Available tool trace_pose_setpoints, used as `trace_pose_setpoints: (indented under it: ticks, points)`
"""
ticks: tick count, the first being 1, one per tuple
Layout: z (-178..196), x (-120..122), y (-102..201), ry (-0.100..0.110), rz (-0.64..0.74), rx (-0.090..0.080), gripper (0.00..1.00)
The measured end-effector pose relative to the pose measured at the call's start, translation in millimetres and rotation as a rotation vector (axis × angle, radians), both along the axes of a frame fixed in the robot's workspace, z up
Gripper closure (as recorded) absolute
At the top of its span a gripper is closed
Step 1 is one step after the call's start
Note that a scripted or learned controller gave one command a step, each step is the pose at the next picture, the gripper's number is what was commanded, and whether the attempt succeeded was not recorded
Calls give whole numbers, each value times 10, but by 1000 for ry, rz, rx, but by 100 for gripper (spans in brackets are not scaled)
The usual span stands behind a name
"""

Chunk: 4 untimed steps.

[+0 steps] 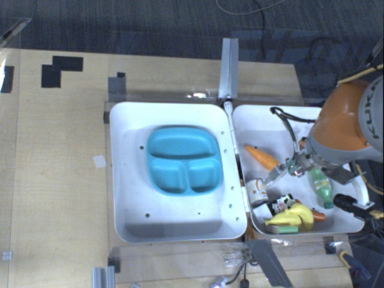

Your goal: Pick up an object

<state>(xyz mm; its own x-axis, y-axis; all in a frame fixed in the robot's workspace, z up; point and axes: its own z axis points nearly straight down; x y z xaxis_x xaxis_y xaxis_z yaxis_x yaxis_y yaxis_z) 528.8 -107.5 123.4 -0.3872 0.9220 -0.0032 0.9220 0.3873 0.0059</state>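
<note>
The right bin [259, 122] holds several small objects. An orange carrot [261, 156] lies near its left wall, with a small white cup-like item [258, 188] below it. A yellow banana [291, 216] and a black and white item [281, 203] sit at the front. A green bottle [322, 186] lies further right. My gripper [287, 168] hangs low over the middle of this bin, between the carrot and the green bottle. I see nothing held in it. The orange band of the arm [339, 122] covers the bin's right side.
The left bin [129, 221] holds a blue divided tray [183, 161]. A grey metal post [229, 71] stands behind the wall between the bins. Cables trail along the arm at the bin's right edge.
</note>
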Motion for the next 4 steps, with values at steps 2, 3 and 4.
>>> trace_pose_setpoints:
  ticks: [2,3,4]
  points:
    - [624,252,338,1,-393,2,0]
    - [-337,403,123,-5,-162,1,0]
    - [-215,429,146,-12,-158,4,100]
